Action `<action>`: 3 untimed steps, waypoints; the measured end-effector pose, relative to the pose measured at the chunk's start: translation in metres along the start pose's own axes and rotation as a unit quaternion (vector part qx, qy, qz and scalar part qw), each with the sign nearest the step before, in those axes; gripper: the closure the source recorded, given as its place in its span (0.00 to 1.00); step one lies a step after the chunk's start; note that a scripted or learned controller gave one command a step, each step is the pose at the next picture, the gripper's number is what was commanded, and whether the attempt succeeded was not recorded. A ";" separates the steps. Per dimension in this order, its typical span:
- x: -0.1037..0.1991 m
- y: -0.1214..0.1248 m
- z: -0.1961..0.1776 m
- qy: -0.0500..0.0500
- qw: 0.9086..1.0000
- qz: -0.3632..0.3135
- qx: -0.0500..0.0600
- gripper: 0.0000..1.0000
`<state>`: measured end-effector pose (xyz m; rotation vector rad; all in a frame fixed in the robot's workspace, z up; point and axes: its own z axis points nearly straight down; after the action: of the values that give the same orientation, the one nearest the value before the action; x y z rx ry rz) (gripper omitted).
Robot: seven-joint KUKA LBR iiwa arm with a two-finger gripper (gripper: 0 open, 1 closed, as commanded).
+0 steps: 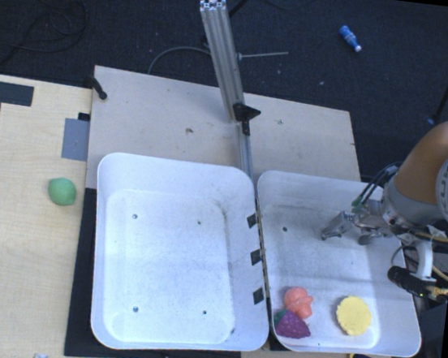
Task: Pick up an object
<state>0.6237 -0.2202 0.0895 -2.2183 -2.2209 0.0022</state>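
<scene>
Nothing has been lifted yet, as far as can be judged: the pick is still to be made. On the counter [175, 118] two white bins are seen side by side. The left bin [118, 172] is passed over. The right bin [399, 340] carries all three candidates along its near edge: a yellow object [353, 316] toward the near right corner, a pink object [297, 299] toward the near left corner, and a purple object [293, 326] touching it on the near side. A green ball [62, 191] is left out on the counter, well apart from both bins. The pincer [347, 229] is held over the middle of the right bin, well apart from the three objects; nothing is seen between its fingers, and how far they are parted cannot be told.
</scene>
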 end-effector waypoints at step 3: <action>0.003 0.004 -0.116 -0.001 1.000 0.001 -0.003 1.00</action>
<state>0.6278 -0.2177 0.2059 -2.2243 -2.2236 -0.0030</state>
